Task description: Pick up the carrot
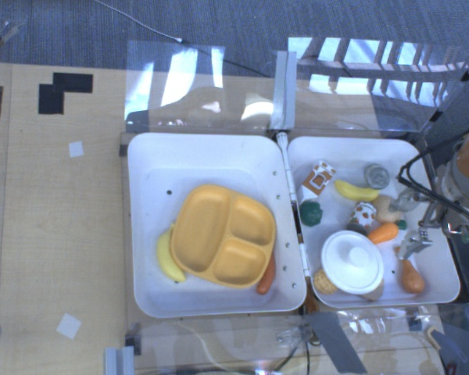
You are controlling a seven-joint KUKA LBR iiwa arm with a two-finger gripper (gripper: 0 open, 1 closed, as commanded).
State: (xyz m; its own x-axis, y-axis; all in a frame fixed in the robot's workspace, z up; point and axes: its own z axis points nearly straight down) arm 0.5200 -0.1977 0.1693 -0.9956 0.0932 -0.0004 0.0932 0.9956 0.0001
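The carrot (pixel 384 233) lies in my right bin (pixel 434 291), towards its right edge, just beside the white bowl (pixel 352 262) and touching a small brown-and-white toy (pixel 364 214). My end effector (pixel 419 237) hangs over that bin's right edge, just right of the carrot, and I cannot tell how it is set. A yellow banana (pixel 356 191) lies nearer the far edge. In the left bin (pixel 152 287) sits a yellow divided plate (pixel 222 235)

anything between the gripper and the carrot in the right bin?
Camera view: only bare white bin floor separates the gripper from the carrot. The white bowl sits just left of and below the carrot, off that line.
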